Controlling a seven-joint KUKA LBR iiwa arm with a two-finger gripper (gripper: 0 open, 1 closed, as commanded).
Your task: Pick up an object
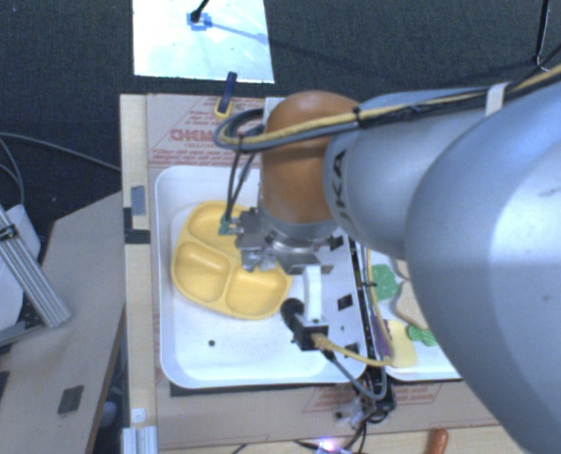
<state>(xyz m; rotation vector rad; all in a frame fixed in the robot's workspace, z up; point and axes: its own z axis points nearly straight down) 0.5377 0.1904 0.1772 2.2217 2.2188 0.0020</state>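
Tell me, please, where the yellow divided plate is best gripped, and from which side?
Probably its raised rim on the view's left, from above. The plate lies flat in the left bin, too wide to span, and that edge is clear of the arm.

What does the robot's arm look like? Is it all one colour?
No. The arm is mostly smooth, rounded grey metal, with a shiny orange band above the wrist. Yellow and dark cables run along its top and loop near the band. Below the band is a silvery wrist block with black parts, and another yellow cable hangs beneath it.
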